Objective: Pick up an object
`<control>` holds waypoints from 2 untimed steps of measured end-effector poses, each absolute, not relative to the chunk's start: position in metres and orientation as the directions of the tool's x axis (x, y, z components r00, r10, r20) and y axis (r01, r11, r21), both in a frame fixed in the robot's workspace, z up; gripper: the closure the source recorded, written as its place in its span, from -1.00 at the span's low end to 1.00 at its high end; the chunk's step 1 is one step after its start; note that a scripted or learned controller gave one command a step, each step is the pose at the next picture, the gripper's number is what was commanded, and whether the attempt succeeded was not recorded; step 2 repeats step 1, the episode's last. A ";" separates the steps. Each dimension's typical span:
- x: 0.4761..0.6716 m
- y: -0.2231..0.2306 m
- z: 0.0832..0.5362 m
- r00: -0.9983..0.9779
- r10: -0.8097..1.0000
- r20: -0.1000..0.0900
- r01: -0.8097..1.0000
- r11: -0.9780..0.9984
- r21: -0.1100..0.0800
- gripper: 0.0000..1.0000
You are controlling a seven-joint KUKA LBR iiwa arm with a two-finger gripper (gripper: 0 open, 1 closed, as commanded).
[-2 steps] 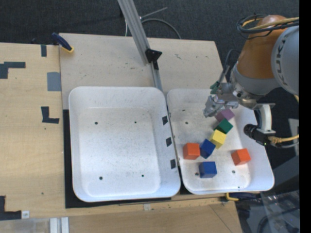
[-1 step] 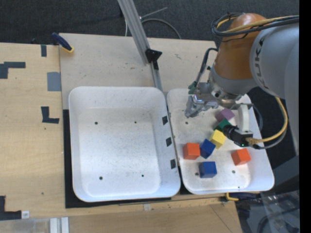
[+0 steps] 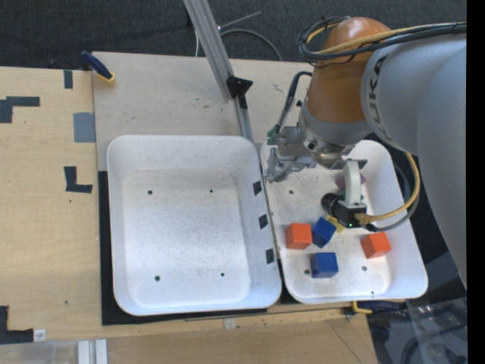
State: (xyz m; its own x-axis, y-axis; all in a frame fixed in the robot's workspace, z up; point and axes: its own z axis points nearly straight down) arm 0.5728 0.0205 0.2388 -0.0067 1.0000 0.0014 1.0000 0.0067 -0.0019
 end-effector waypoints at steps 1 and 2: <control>0.574 0.070 0.245 -0.007 1.000 0.002 1.000 0.007 -0.001 1.00; 0.574 0.070 0.245 -0.007 1.000 0.002 1.000 0.007 -0.001 1.00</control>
